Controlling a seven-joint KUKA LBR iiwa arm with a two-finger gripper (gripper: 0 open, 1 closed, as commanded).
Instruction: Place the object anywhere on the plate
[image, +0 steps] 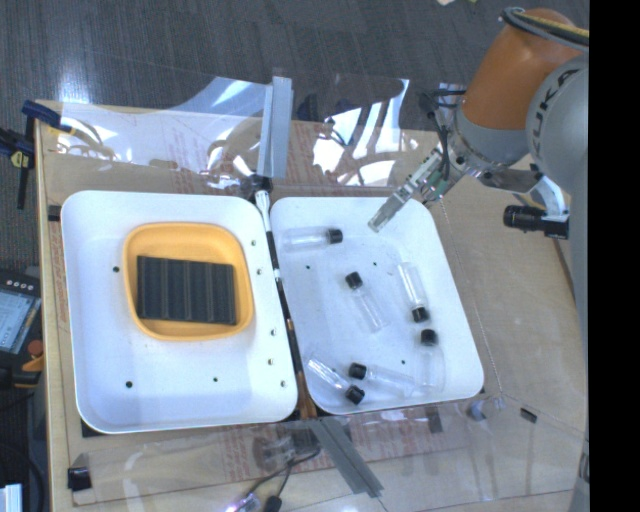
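Wooden bench (520, 300) bears two white bins (80, 300); dark carpet (150, 40) behind.

1. We read no text, brand or number on the arm (545, 85) or on either bin (85, 300).
2. We see a small lit display (12, 320) at the left edge; its characters are too small for us to read.
3. We find no readable labels on the vials (411, 290).
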